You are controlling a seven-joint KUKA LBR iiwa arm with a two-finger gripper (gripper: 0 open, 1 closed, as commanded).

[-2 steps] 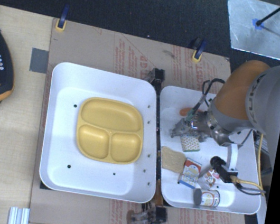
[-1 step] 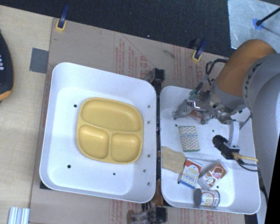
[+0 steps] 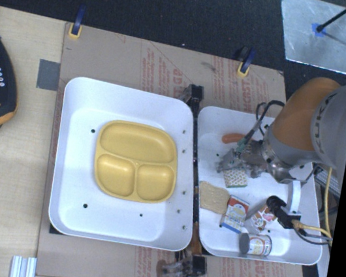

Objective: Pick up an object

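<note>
Right now my gripper [image 3: 243, 161] sits low in the right-hand bin [image 3: 297, 244] of the 2, as the camera sees them, over that bin's far half. Whether it is open or closed I cannot tell from this angle. Just on the near side of me lies a small speckled square piece [image 3: 236, 177], so close that I cannot tell if we touch. Just beyond me, toward the far wall, lies an orange carrot-shaped thing [image 3: 231, 137]. Further to the near side are a tan flat piece [image 3: 212, 198] against the wall shared with the other bin, a small red, white and blue carton [image 3: 235, 215], a red-and-white packet [image 3: 263, 218] and a can [image 3: 256, 245] on its side by the near wall. Well apart from me, the other bin [image 3: 69, 202] holds 1 yellow divided plate [image 3: 136, 161].
</note>
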